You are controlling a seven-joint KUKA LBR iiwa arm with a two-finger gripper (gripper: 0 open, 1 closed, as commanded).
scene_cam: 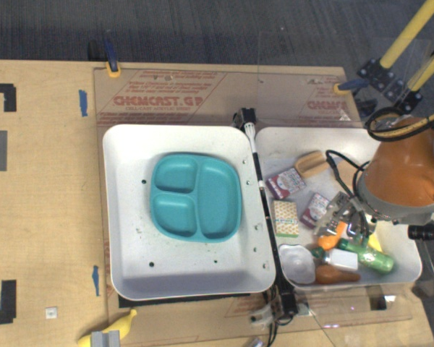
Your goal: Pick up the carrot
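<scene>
A yellow clamp (112, 329) lies at the bench's near edge. In the right bin (412, 266) we find the gripper (340, 223) low over the carrot (331, 237) (orange, amid clutter); we cannot tell its state.

We are seeing two bins sitting side by side on the worktop (43, 215): the left bin (123, 266) holding a divided plate (197, 196), the right bin (275, 139) holding the carrot (331, 238) among packets.
</scene>
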